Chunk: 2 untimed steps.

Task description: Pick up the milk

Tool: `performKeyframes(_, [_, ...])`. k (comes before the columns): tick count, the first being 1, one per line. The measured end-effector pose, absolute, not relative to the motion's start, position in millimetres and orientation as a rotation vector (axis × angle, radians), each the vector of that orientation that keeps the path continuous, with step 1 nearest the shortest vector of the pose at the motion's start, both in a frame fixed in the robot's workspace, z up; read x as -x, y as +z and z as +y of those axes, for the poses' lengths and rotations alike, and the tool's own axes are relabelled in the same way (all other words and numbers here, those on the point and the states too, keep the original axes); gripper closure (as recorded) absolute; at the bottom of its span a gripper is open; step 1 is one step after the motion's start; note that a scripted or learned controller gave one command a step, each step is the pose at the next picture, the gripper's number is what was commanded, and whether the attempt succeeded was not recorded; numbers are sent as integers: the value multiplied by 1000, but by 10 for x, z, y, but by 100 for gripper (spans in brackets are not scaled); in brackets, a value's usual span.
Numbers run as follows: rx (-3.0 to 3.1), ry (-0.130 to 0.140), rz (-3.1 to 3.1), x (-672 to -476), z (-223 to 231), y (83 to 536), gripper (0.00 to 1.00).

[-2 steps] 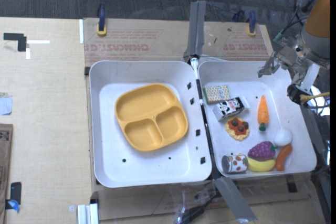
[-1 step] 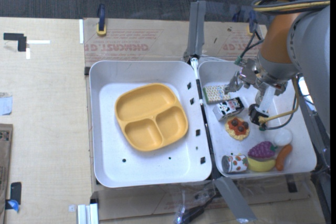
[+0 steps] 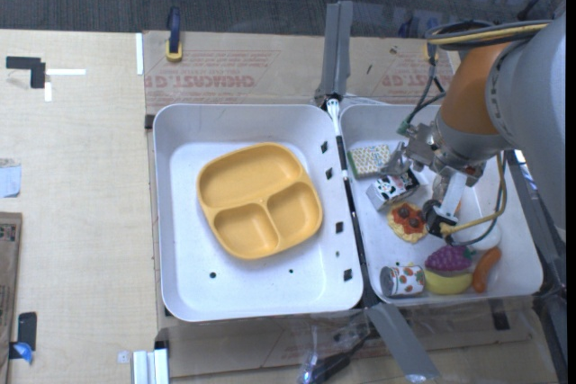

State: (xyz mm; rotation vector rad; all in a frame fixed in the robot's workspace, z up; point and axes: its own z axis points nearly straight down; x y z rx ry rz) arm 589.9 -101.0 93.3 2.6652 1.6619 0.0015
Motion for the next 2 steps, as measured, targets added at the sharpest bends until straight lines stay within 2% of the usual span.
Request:
performKeyframes(1, [-2666,1,1659,-5902,-1021,1023,100])
performKeyframes(2, [-2756,-6,1511,-5750,-533,1904,100])
